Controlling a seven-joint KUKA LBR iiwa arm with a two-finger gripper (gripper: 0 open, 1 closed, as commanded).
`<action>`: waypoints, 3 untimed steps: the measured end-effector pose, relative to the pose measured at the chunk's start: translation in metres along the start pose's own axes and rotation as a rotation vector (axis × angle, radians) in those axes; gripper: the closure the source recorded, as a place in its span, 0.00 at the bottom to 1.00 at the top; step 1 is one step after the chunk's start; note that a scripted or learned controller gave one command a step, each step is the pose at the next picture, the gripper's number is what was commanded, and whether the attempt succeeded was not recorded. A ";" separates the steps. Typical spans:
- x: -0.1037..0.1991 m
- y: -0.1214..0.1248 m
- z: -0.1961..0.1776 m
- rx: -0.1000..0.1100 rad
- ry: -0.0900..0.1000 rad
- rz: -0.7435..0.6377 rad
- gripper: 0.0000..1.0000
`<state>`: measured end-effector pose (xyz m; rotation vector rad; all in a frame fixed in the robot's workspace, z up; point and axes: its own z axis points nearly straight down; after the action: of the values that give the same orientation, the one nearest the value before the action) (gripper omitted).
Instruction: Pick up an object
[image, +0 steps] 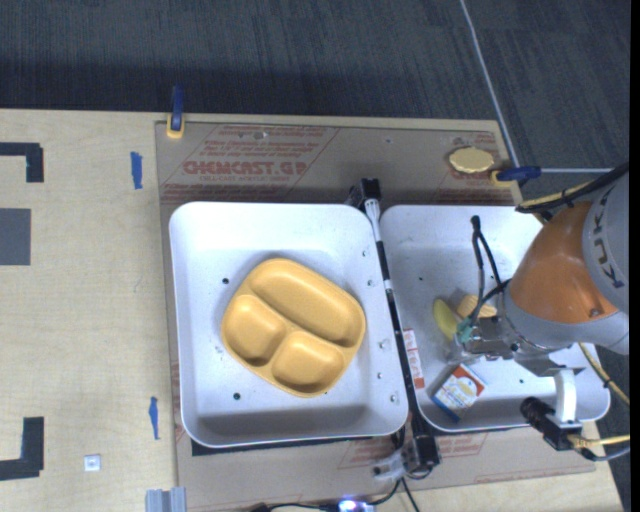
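Observation:
A yellow three-part tray (291, 325) lies in the left bin (200, 240). In the right bin (420, 235) a yellow banana-like piece (446, 316) lies beside a small tan piece (484, 309), and a small orange, white and blue carton (458, 389) sits near the front wall. The arm's orange band (560, 270) and grey wrist hang over the right bin. My gripper (478, 338) is down just right of the yellow piece, above the carton; the wrist hides its tips.
Both bins stand on a brown cardboard sheet (260, 160) on the wooden bench. A round tan disc (471, 159) lies on the cardboard behind the right bin. Black cables run along the divider between the bins and over the right bin.

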<state>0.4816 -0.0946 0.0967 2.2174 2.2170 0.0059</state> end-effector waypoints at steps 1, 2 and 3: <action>0.108 -0.001 -0.088 0.005 0.003 -0.002 1.00; 0.108 0.001 -0.099 0.001 0.002 -0.005 1.00; 0.007 -0.001 -0.110 0.003 0.000 0.000 1.00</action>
<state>0.4799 -0.0872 0.2070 2.2190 2.2184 0.0016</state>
